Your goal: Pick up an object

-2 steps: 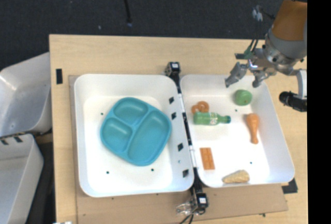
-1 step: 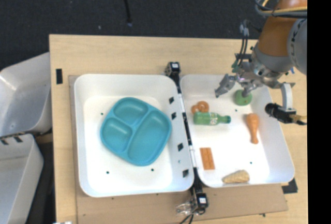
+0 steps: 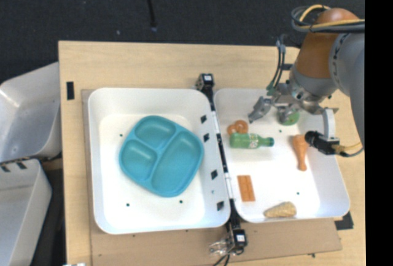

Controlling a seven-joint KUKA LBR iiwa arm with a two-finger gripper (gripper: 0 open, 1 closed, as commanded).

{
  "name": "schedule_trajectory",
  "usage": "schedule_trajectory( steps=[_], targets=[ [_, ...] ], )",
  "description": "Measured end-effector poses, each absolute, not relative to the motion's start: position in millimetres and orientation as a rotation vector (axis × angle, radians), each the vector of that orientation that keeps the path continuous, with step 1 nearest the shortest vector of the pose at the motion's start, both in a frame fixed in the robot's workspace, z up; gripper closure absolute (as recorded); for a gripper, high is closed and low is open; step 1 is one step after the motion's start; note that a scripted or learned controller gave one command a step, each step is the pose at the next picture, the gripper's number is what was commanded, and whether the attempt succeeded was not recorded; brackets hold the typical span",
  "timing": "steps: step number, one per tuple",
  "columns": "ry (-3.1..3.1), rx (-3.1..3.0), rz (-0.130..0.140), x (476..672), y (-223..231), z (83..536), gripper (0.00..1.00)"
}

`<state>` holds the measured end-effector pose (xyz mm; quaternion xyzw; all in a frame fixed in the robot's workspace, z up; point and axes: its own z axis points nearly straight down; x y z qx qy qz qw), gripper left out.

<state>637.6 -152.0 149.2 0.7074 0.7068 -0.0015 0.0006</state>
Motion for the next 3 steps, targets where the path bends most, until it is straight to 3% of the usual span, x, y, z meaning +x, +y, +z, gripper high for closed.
schedule_trajectory(
  steps=[1,3],
  targets=[
    [2.217,2.218,0.002,639.0,-152,163,1.0],
    [2.222,2.215,0.004,640.1,-149,237,1.0]
  ],
)
